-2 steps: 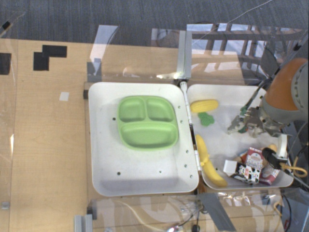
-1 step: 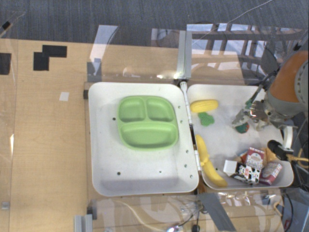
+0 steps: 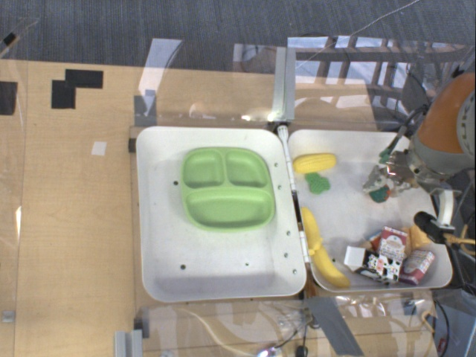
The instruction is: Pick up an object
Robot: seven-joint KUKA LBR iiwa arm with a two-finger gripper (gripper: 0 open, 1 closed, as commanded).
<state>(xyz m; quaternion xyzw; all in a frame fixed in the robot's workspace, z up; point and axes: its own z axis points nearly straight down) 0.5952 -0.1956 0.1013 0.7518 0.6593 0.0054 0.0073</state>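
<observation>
Small dark green object (image 3: 380,194) sits in the right bin (image 3: 349,222), upper right part of the floor, directly at the tips of the pincer (image 3: 384,182). Object appears to touch or sit just under the fingertips; whether it is actually between them cannot be told from this angle. Opening of the pincer likewise cannot be told, as the metal parts blur together.

Pincer comes in from the right on the grey arm, orange band (image 3: 450,114) above the wrist at the right edge.

Other contents of the right bin:
- yellow corn cob (image 3: 314,162) at upper left, lying roughly level, well apart from the pincer
- small green piece (image 3: 318,184) just below the corn, touching or nearly so
- banana (image 3: 321,248) along the left wall, running down toward the lower left corner
- small white block (image 3: 353,258) right of the banana's lower end
- red and white carton (image 3: 387,253) lower right, tilted, beside the white block
- small pink can (image 3: 418,266) just right of the carton, on its side
- orange item (image 3: 419,236) above the can, partly hidden

Left bin (image 3: 160,199) holds a green divided plate (image 3: 225,188), three compartments, near centre.

Both bins rest side by side on the wooden surface (image 3: 67,222)
</observation>
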